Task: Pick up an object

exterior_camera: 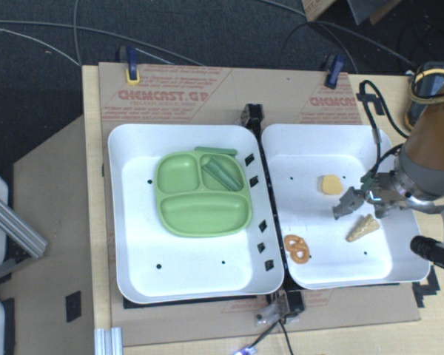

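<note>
My fingers hang spread and grasping nothing beside the cheese wedge in the right bin, where closing off-centre could nudge it away.

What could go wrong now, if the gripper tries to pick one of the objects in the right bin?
The gripper hangs between the yellow round piece and the pale wedge, so it may close between them on nothing. The wedge lies flat and may slide away. The pretzel lies near the bin wall, leaving the fingers little room.
</note>
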`<state>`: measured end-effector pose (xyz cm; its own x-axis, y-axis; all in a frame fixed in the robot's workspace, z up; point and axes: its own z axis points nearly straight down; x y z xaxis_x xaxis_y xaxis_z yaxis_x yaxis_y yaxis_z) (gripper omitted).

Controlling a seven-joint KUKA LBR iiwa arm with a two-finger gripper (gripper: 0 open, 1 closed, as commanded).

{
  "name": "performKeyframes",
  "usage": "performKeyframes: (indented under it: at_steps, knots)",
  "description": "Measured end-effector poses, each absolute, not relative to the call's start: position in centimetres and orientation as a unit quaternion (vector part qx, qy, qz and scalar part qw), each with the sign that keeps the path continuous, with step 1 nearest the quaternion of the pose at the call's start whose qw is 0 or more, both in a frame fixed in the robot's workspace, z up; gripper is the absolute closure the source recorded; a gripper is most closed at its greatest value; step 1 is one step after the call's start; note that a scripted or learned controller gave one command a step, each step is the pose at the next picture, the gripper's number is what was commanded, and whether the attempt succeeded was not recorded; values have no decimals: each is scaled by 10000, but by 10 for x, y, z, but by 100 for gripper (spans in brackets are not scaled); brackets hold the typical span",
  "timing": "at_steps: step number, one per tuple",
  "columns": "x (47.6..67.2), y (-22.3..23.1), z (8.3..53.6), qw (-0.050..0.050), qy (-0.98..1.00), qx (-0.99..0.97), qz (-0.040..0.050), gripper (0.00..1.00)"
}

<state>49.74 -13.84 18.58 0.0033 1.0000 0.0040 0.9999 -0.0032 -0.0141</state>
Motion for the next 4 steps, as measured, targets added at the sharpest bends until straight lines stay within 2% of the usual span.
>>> performKeyframes:
  at_steps: [1, 3, 4]
  knots:
    - [500, -138, 192, 12, -7071, -7071, 1, 0]
    - [506, -144, 87, 35, -7067, -7075, 12, 0]
    - [506, -143, 85, 21, -7070, -7073, 3, 0]
